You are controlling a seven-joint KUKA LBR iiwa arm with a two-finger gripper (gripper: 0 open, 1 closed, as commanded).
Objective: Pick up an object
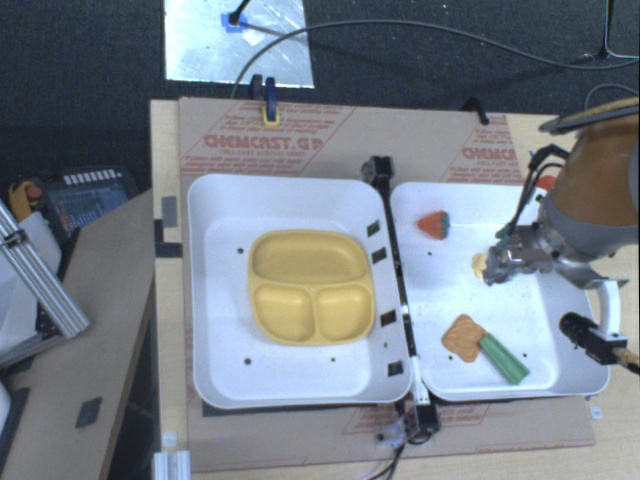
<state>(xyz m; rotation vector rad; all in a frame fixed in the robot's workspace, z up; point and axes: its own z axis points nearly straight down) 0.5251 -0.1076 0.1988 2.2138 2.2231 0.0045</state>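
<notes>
My gripper hangs low over the right bin, near its middle right. Just left of the gripper tip lies a small pale yellow object, partly hidden by the gripper. A red strawberry-like toy lies at the back of this bin. At the bin's front, an orange-brown cracker-like piece touches a green stick.
The left bin holds a yellow divided plate with three compartments. A black divider with clips runs between the bins. The arm's orange and grey body covers the right bin's far right side.
</notes>
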